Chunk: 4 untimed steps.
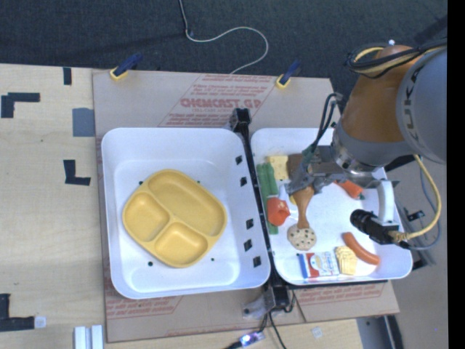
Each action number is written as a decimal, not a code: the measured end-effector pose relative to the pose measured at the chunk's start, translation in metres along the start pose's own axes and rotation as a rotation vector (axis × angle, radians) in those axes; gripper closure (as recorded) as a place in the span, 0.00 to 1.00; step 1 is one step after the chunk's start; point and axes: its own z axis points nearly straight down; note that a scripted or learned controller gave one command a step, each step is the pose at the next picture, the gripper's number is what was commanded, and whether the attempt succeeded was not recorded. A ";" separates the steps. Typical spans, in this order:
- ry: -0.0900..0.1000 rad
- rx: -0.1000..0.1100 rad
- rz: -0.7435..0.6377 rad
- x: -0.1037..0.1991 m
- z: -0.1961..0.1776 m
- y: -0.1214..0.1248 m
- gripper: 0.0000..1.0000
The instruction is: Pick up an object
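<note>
Two shallow white bins sit side by side on a brown cardboard sheet laid over the bench. The left white bin holds a single item — a yellow plastic plate with three compartments, lying flat near the bin's middle, its compartments bare. The right white bin holds a scatter of toy food. A green strip-shaped piece lies along the bin's left wall, with a pale yellow block just beside it and a red tomato-like piece touching the green strip's lower part. A tan chicken drumstick toy runs down toward a round chocolate-chip cookie. Near the front wall are a small red, white and blue carton, a yellow cheese-like wedge beside it, and an orange-red sausage to their right. The grey arm with its orange band reaches in from the right, and its gripper hangs low over the drumstick's upper end; whether anything is grasped cannot be told.
</note>
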 end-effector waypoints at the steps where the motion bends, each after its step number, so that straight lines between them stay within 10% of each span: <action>1: 0.000 0.001 0.000 0.022 0.007 0.038 1.00; 3: 0.000 -0.003 0.000 0.082 -0.004 0.125 1.00; 4: -0.001 0.002 0.004 0.081 -0.001 0.115 1.00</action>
